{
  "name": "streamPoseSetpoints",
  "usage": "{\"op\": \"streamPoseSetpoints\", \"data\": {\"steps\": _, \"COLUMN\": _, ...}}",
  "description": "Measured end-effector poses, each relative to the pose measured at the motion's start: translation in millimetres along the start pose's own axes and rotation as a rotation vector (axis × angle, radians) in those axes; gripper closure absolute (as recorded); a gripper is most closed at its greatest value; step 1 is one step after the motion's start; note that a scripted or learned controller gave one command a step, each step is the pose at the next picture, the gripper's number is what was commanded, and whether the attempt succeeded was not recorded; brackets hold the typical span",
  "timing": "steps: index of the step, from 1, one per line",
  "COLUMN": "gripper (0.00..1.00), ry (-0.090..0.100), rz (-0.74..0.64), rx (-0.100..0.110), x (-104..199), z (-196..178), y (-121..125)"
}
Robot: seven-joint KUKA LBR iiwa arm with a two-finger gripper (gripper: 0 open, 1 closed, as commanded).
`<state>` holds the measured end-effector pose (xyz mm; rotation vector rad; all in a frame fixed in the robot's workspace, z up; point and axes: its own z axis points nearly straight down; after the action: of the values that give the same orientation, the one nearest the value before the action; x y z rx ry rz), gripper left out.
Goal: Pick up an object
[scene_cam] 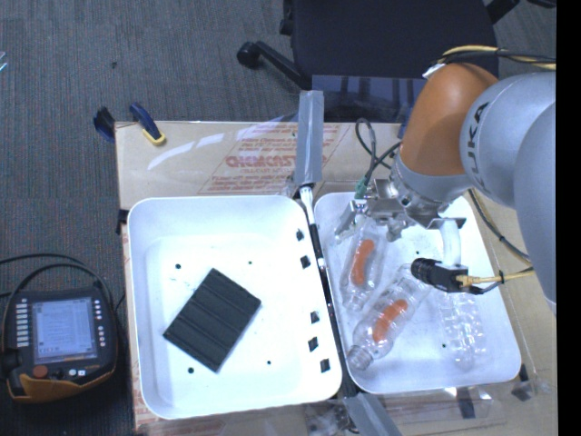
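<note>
Arm [490,134] comes in from 3 o'clock, the orange band up at about 1 o'clock of the right bin [427,372]. The wrist is bent down and toward 9 o'clock, so the gripper [377,218] sits over the bin's 11 o'clock corner, close to the inner wall. Can't tell whether the gripper is spread or closed; its tip is lost in wrist hardware and glare. Nothing visibly held.

Right bin contents:
- clear bottle with orange insert [361,263], just at 6 o'clock of the gripper, lying roughly along the 12–6 line. Touching or only close, can't tell.
- second orange-insert bottle [388,319], toward the bin's 7 o'clock, lying on a slant with its cap end at the 7 o'clock corner.
- plain clear bottle [459,321], at the bin's 4 o'clock, apart from the other two.

Left bin [182,234]: one black ribbed pad [213,319], flat, turned diagonal, at about 6 o'clock of the bin centre, well apart from the arm.

Teach pendant [59,332] on the floor at 9 o'clock of the left bin.
</note>
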<state>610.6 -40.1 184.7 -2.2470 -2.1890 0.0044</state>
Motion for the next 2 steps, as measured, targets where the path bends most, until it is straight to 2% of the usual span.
{"op": "streamPoseSetpoints", "data": {"steps": 1, "gripper": 0.00, "ry": 0.000, "rz": -0.032, "rx": 0.000, "x": -28, "z": 66, "y": 5}}
{"op": "streamPoseSetpoints", "data": {"steps": 2, "gripper": 0.00, "ry": 0.001, "rz": -0.160, "rx": -0.007, "x": -46, "z": 96, "y": -7}}
